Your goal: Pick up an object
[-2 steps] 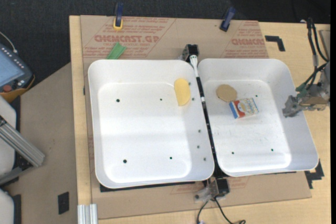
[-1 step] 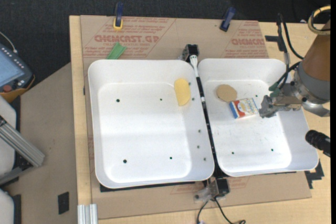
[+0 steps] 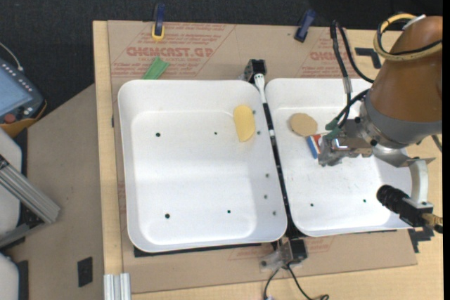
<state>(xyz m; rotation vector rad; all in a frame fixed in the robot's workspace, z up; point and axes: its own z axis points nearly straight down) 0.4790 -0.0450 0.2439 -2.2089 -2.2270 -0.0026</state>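
My claw (image 3: 330,153) is low in the right bin (image 3: 351,221), right at a small red-and-blue object (image 3: 314,145), with a tan disc (image 3: 304,124) just beyond. To do this well: centre over the object, descend straight, close gently. Can't tell the claw's opening or whether it's touching. Yellow piece (image 3: 244,123) sits in the left bin (image 3: 176,221).

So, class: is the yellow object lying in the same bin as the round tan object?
No, the yellow object lies in the left bin, while the round tan object lies in the right bin.
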